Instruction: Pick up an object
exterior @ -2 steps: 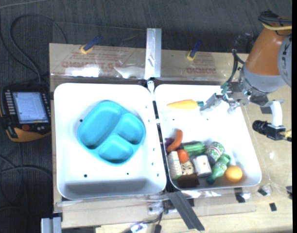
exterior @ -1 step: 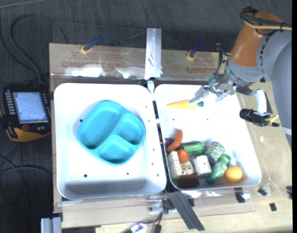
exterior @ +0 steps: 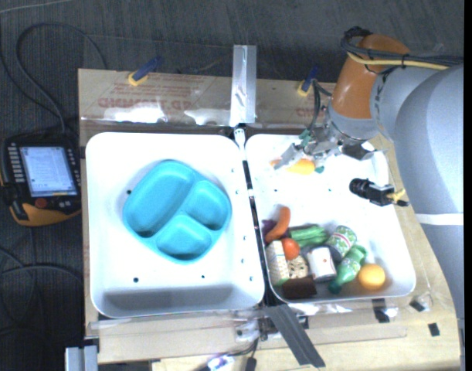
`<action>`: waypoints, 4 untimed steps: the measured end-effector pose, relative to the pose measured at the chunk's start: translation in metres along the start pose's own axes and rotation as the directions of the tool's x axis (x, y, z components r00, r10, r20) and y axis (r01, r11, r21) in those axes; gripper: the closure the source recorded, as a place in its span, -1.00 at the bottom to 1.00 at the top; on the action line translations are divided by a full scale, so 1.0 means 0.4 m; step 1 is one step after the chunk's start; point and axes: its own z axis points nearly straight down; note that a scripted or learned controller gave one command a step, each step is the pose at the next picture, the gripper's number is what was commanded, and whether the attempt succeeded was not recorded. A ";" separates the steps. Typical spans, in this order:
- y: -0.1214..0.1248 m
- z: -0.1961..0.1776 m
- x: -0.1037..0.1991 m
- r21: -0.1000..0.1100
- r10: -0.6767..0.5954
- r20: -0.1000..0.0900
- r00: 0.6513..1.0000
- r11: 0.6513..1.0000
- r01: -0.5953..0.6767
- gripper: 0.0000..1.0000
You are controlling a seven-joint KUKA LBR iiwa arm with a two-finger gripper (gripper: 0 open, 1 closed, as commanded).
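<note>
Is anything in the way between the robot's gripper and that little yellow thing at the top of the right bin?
Nothing visible. The gripper sits right over the yellow thing near the right bin's far end; the other toys are piled at the near end.

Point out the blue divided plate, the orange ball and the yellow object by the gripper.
blue divided plate (exterior: 178,209), camera view, centre ridge.
orange ball (exterior: 371,276), camera view, its top.
yellow object (exterior: 302,166), camera view, its middle.

The surface (exterior: 104,83) is seen from a single fixed camera set above it, looking down at a slant. Both white bins (exterior: 174,300) are framed fully, at middling distance.
</note>
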 end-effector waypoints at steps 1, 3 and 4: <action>-0.003 -0.022 -0.008 0.007 -0.001 0.003 1.000 1.000 0.001 1.00; 0.018 -0.421 0.132 0.020 0.119 -0.007 0.993 0.993 -0.119 1.00; 0.017 -0.420 0.132 0.021 0.120 -0.007 0.993 0.993 -0.120 -1.00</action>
